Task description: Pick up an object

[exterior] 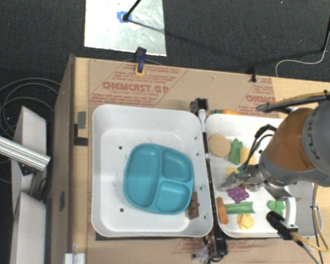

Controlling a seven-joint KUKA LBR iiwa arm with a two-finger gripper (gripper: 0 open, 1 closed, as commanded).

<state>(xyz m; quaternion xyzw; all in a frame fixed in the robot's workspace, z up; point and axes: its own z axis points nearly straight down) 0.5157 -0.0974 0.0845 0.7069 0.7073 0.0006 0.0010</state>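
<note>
Grapes (238, 193), a small purple toy bunch, lie in the right bin (221, 122) just below the gripper (241, 179). I read the bunch as slightly longer than wide, its long axis running roughly left to right across the bin floor, with no clear stem end that I can make out. Whether the fingertips touch it I cannot tell from my screen.

Directly below the grapes lies a green piece (239, 207), long axis also left to right. Below that sits a small yellow piece (246, 221). To the lower left of the jaws an orange carrot-like stick (221, 209) lies close to the bin's left wall, its length running top to bottom. Up and to the left of the jaws I see a tan round disc (220, 145), with an upright green piece (236, 150) just beside it and a yellow piece (245, 155) next to that. To the lower right of the jaws there is another green item (277, 207).

The gripper is low over the bin's middle, its dark tip pointing left and slightly down. The jaws are too dark and small for me to say if they are apart or together. The arm (309, 148) comes in from the right, its orange band above the wrist.

The left bin (115, 123) holds a blue divided plate (159, 178), well apart from the jaws.
</note>
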